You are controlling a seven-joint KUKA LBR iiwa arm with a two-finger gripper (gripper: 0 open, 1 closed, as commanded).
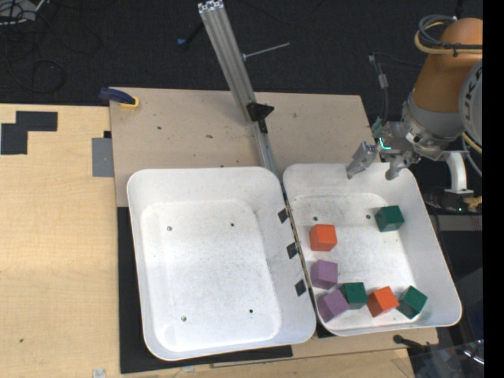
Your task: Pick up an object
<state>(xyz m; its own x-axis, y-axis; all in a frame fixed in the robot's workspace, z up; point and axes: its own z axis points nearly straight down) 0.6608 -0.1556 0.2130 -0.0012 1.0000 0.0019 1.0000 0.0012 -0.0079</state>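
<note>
One camera looked down at a slant from above the bench (236, 124). It took in both white bins (209, 258) whole, from moderate distance. The arm (445, 77) entered from the right.

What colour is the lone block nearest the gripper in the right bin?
Dark green block, clearest in the camera view.

A pale wooden bench (55, 235) meets dark carpeted floor (118, 30) — cables trailing — beside a slanted aluminium rail (232, 65).

Three green blocks (389, 218), two orange (323, 237), two purple (324, 273)
</note>
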